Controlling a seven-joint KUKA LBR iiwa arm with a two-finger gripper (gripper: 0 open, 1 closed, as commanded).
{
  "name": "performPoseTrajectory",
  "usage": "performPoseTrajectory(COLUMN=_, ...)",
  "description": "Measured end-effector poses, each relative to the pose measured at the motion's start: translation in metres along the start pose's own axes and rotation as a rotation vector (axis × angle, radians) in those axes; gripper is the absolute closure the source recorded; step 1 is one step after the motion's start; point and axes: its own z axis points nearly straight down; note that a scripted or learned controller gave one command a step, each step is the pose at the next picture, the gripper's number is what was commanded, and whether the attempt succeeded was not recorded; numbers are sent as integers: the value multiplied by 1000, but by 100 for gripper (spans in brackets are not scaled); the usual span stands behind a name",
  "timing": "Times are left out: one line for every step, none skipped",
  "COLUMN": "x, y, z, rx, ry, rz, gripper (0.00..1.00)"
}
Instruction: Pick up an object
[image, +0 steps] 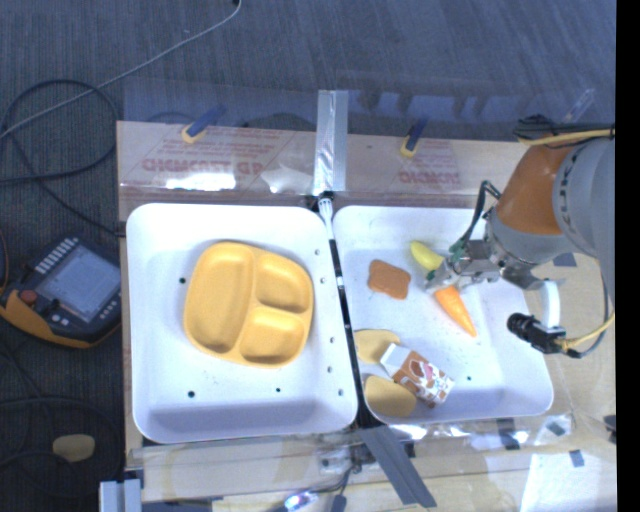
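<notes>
Right now the gripper (447, 275) sits low in the right bin (520, 395), the carrot (456, 308) touching it at five o'clock; its grip state I cannot tell.

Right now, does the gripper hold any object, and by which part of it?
It cannot be told. The gripper sits low in the right bin, at the top end of the carrot and beside the yellow piece.

You see two bins side by side: the left bin (150, 400) holds a divided tray (248, 302). In the right bin (520, 385), a banana (425, 255) lies behind a carrot (456, 309), a patty-like piece (389, 279) to their left, and a small carton (420, 377) at the near edge, apparently resting on a flat piece (388, 397).
</notes>
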Motion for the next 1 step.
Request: performPoseTrajectory(x=64, y=25, z=-123, rx=9, ry=-1, rz=-20, gripper=100)
